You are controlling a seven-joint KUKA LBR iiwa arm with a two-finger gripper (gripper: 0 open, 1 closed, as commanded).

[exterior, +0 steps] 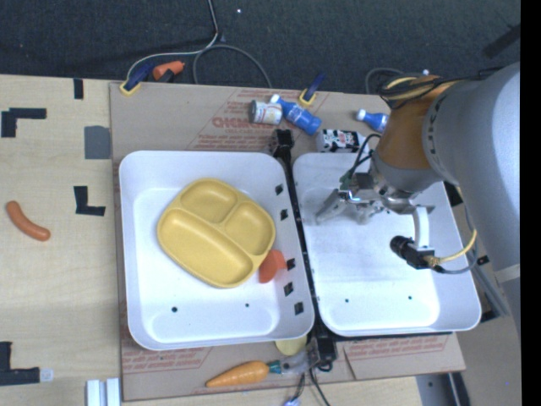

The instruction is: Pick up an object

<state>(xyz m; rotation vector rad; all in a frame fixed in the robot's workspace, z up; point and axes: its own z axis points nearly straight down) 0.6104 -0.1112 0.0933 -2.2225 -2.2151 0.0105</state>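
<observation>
- The claw (348, 206) is hovering over the right bin (380, 299), fingers spread open, gripping nothing.
- A yellow divided plate (216, 231) and small orange object (271, 266) are lying in the left bin (139, 252).

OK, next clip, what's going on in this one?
A grey robot arm reaches in from the right over the right-hand bin, its gripper low near that bin's upper part. Nothing is visibly between its fingers. The left bin holds a yellow divided plate with a small orange-red piece at its lower right edge. A toy carrot and a sausage lie outside the bins. No pick has happened yet.
</observation>
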